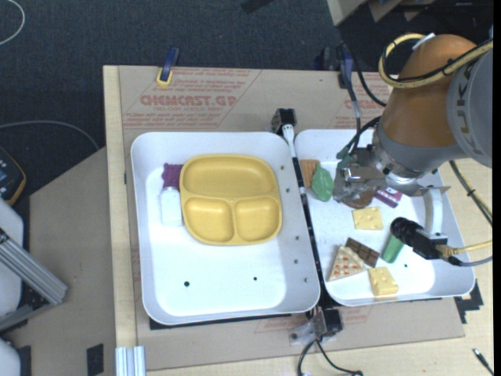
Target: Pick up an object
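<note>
My gripper (356, 188) hangs over the middle of the right bin (438, 287), just right of a green rounded piece (322, 184) and an orange-brown piece (309, 168). A tan slice peeks out under the gripper's lower edge. Below it lie a yellow cheese square (368, 219), a brown chocolate bar (363, 251), a waffle-like wedge (343, 265), another yellow cheese block (383, 281) and a green cylinder (391, 249). A purple piece (389, 197) sits at the gripper's right.
The left bin (219, 300) holds a yellow divided plate (231, 197), with a purple-topped white bottle (170, 197) beside its left edge. The arm's orange band and grey body (427, 100) cover the right bin's back part.
</note>
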### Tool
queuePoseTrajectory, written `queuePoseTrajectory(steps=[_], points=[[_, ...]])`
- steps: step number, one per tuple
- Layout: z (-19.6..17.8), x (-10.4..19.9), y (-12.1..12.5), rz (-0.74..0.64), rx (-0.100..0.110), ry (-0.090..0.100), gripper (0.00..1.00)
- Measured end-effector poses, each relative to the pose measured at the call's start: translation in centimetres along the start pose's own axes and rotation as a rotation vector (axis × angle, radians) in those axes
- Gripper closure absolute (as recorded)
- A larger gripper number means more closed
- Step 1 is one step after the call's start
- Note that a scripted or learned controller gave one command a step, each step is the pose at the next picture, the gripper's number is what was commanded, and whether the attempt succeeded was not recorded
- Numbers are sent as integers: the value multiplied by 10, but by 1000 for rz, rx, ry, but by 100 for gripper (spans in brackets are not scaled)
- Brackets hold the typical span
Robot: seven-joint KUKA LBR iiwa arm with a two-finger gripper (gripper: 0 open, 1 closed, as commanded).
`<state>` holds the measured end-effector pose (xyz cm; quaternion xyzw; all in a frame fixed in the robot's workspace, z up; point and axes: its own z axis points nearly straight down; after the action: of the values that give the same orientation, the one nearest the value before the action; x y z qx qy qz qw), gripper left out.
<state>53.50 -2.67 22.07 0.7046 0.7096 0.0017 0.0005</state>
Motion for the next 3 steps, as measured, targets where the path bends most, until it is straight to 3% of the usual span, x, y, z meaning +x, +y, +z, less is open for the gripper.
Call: queuePoseTrajectory(steps=[2,3], points=[[-12,111,45,1,-2,0,100],[-11,116,45,6,0,-2,100]])
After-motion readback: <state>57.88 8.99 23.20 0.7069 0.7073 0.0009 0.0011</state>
